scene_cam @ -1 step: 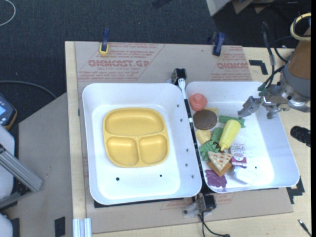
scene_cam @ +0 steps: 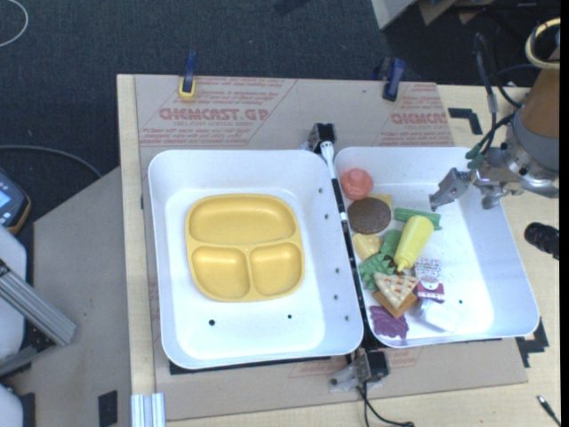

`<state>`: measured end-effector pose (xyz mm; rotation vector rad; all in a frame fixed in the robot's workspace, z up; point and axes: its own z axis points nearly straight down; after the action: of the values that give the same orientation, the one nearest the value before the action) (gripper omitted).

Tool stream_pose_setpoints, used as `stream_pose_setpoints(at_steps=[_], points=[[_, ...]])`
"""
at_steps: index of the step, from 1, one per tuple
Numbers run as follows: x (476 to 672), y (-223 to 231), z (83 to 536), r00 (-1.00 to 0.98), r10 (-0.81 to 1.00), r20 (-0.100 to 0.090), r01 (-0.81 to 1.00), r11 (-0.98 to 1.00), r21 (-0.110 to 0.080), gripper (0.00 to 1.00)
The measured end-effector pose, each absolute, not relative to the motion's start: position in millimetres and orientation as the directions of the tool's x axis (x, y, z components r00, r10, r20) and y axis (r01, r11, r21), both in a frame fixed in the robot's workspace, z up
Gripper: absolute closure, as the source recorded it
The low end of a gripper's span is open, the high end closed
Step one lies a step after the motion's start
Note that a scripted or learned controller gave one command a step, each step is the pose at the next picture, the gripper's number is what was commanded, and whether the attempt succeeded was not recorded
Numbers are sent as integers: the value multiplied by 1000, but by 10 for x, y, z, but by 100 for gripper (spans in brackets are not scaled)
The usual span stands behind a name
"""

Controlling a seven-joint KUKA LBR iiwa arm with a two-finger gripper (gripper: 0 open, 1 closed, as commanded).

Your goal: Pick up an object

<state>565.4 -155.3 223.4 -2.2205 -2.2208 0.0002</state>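
Note:
My gripper hangs over the back right part of the right bin, with its fingers spread open and nothing between them. Toy food lies in a heap on that bin's left side, to the left of and below the gripper. In the heap are a pink-red round piece, a brown round patty, a yellow bottle, green leafy pieces, a sandwich wedge, a purple piece and a white packet. The yellow bottle is the nearest large item to the gripper.
A yellow divided plate sits in the left bin. A black hinge strip runs between the two bins. Blue clamps hold the cardboard base at the back edge. The right bin's floor shows bare white at the right.

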Motion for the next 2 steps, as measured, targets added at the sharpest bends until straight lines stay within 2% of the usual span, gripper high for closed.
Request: stream_pose_setpoints(at_steps=[2], points=[[5762,-1574,1010,0,1000,3,1000,0,-7,0]])
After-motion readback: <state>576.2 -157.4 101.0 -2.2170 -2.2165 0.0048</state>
